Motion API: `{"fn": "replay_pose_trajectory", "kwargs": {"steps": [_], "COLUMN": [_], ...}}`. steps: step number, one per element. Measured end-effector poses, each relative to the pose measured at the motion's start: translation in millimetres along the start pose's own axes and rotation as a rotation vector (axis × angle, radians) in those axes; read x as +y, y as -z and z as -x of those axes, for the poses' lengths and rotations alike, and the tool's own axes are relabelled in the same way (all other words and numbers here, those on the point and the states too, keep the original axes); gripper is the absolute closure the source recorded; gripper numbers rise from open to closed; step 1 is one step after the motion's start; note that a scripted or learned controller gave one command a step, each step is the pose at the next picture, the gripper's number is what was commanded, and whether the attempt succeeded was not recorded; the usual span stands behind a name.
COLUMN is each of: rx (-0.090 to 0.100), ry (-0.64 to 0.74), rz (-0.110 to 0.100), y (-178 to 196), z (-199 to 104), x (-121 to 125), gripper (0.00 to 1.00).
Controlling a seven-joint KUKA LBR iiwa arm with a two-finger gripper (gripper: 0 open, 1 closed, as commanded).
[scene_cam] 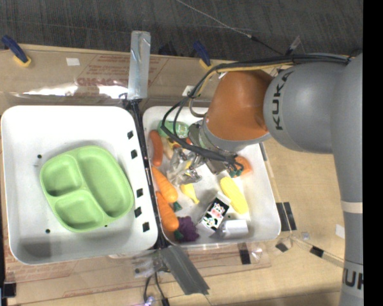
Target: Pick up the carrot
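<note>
Gripper [182, 166] hung low in right bin [263, 177], jaw gap unreadable under the wrist, so can't tell any hold. Carrot [164, 185] lay just left of it along the bin wall, probably awkward for finger clearance.

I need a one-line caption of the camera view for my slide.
KUKA arm lowers its gripper into the right bin beside a carrot; left bin holds a green tray.

tool [184, 164]: fingers blurred | right bin [268, 190]: far part hidden by arm [306, 107]
</note>
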State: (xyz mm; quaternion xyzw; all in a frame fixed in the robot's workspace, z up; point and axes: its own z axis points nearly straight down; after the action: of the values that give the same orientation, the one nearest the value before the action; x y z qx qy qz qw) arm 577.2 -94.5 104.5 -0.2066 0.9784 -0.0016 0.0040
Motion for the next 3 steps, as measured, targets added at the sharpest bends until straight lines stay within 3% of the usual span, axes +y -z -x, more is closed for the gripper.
{"fn": "replay_pose_trajectory", "kwargs": {"steps": [1, 2, 3], "rx": [-0.003, 0.002, 0.005], "ry": [0.159, 0.466, 0.891], "rz": [-0.002, 0.004, 0.012], "y": [126.9, 143.1, 85.5], "z": [37.9, 45.3, 62.3], "x": [-24.5, 20.0, 25.7], "gripper": [1.00, 1.00, 1.00]}}
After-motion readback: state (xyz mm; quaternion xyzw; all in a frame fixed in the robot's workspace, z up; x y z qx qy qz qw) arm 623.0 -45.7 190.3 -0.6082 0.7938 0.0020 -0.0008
